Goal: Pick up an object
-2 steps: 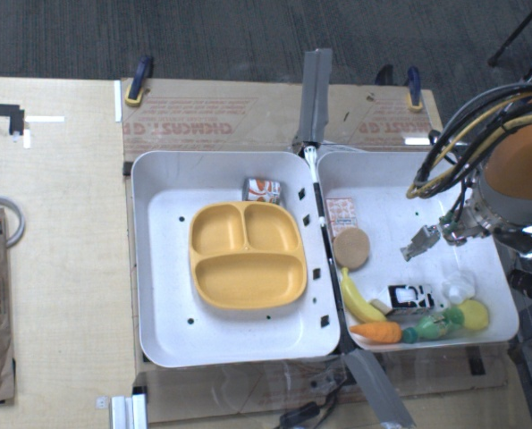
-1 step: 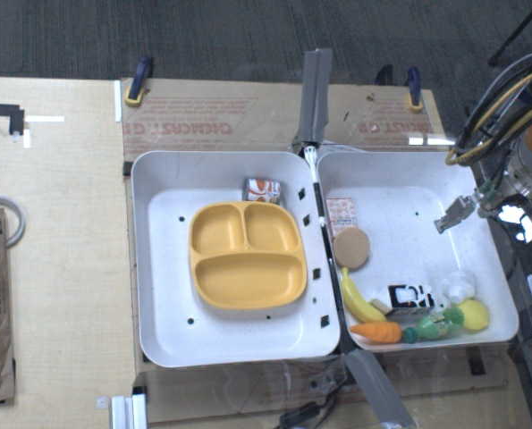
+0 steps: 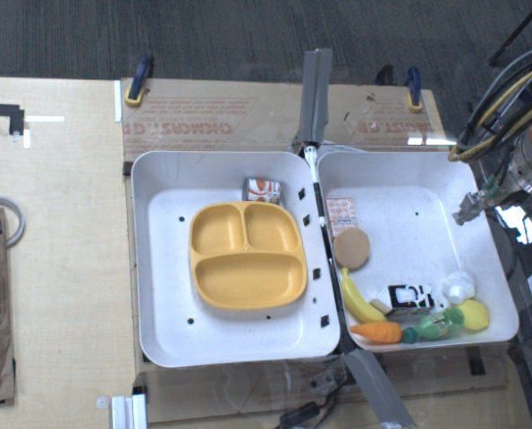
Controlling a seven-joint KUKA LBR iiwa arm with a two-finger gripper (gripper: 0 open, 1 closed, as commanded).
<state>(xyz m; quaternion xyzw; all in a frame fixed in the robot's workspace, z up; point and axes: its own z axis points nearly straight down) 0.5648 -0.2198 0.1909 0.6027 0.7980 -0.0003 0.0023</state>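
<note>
A wooden bench (image 3: 60, 150) carries two shallow white bins side by side, seen from above at a slant. The left bin (image 3: 158, 329) holds a yellow divided plate (image 3: 247, 255) with three compartments, lying flat near the middle. Just beyond the plate, against the bin's far wall, stands a small carton (image 3: 262, 189) with orange and white print.

The right bin (image 3: 409, 213) holds most of the objects. A small white packet (image 3: 340, 213) with red print lies near its left wall, and a round tan piece like a cookie (image 3: 351, 248) rests just in front of it. Along the near edge sit a banana (image 3: 358, 299), a carrot (image 3: 376, 332), a black and white box (image 3: 410, 296), a white ball-like item (image 3: 460, 286), a green object (image 3: 434, 327) and a lemon (image 3: 474, 315), crowded close together and partly touching.

The gripper (image 3: 477, 206) hangs over the right rim of the right bin, near its far right corner, well apart from the cluster of objects. Whether it is open or closed cannot be told; nothing is visible in its grasp.
</note>
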